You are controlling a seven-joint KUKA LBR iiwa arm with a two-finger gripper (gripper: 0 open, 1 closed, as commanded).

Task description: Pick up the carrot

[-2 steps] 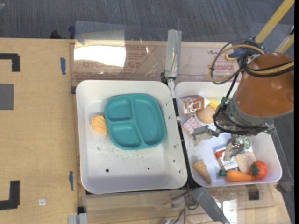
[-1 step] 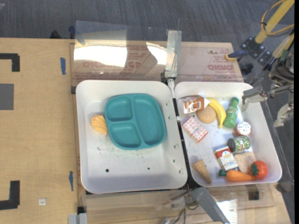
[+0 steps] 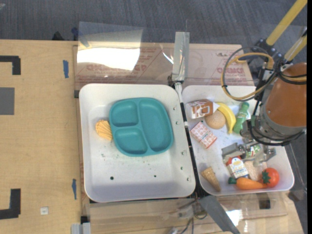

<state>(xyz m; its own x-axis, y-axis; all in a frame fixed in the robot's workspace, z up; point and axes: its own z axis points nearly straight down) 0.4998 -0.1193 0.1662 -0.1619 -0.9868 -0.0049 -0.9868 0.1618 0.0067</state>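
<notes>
The orange carrot (image 3: 248, 183) lies on its side at the front of the right bin (image 3: 287, 160), with its tip pointing left. A red tomato (image 3: 271, 176) touches it on the right, and a small red and white carton (image 3: 237, 167) sits just above it. My gripper (image 3: 247, 151) hangs over the right bin below the orange-banded wrist, a little behind the carrot and above the carton. Nothing is visibly held in it.
The right bin also holds an ice cream cone (image 3: 211, 178), a pink box (image 3: 203, 134), a brown carton (image 3: 201, 108), a bread roll (image 3: 215, 120), a banana (image 3: 227, 116) and a green bottle (image 3: 242, 116). A teal divided plate (image 3: 141, 126) and a yellow shell-shaped toy (image 3: 103, 129) lie in the left bin (image 3: 146, 179).
</notes>
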